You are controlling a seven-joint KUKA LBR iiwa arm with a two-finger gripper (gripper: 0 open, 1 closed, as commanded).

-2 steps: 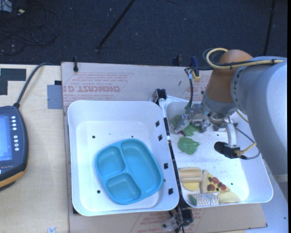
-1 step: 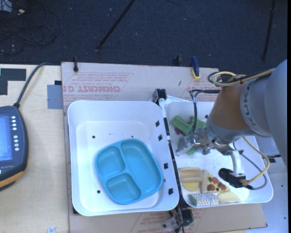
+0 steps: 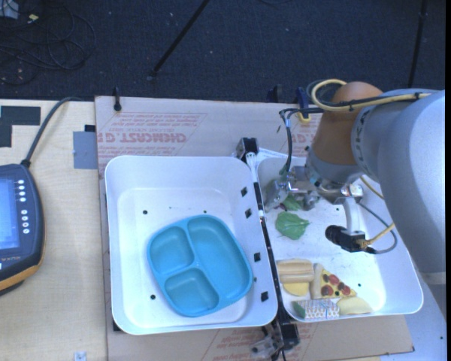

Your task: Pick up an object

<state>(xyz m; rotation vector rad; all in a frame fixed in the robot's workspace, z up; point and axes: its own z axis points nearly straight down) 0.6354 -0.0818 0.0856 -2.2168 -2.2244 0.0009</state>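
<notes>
My gripper [image 3: 288, 192] is low over the far left part of the right bin [image 3: 406, 292], under the grey arm with its orange band [image 3: 344, 126]. A green leaf-shaped toy [image 3: 292, 225] lies just in front of it, and a bit of green shows right at the gripper's tip. Toward the near end of the same bin lie a tan hot-dog bun [image 3: 295, 270], a pizza slice [image 3: 331, 284] and a small printed packet [image 3: 316, 310].
The left bin [image 3: 128, 194] holds a blue divided plate [image 3: 199, 263]. A black divider with clips [image 3: 257, 224] runs between the bins. A teach pendant [image 3: 7, 224] rests on the bench at far left. Cables loop beside the wrist.
</notes>
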